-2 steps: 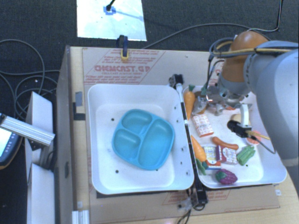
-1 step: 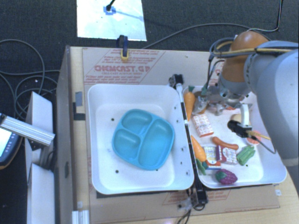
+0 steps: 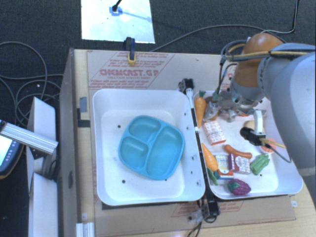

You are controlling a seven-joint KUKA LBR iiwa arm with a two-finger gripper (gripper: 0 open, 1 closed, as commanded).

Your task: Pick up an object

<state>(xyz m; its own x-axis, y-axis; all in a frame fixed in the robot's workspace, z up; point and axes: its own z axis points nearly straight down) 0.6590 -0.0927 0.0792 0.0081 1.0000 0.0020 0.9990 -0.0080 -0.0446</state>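
So, two white bins side by side. Left bin (image 3: pixel 106 132): just one blue divided plate (image 3: pixel 151 146), lying flat around the middle.

Right bin (image 3: pixel 291 181): packed with toy food. Quick count:
- Two carrots: upper carrot (image 3: pixel 199 107) up against the divider wall at the back, lower carrot (image 3: pixel 210 158) further down along that same wall.
- One red-and-white cracker box (image 3: pixel 214 132) between the two carrots, slightly to the right.
- One sausage (image 3: pixel 238 152).
- One small carton (image 3: pixel 233 164) just below the sausage, touching or very nearly.
- One green veg piece (image 3: pixel 260 163) just right of the carton.
- One purple thing (image 3: pixel 239 186) near the front edge, too small to name properly.

Seven pieces total in there.

Gripper (image 3: pixel 224 110) down at the back of the right bin, just beside the upper carrot and above the cracker box. Claw's opening: can't tell. Hold on anything: can't tell either, too blurry and tucked under the wrist.
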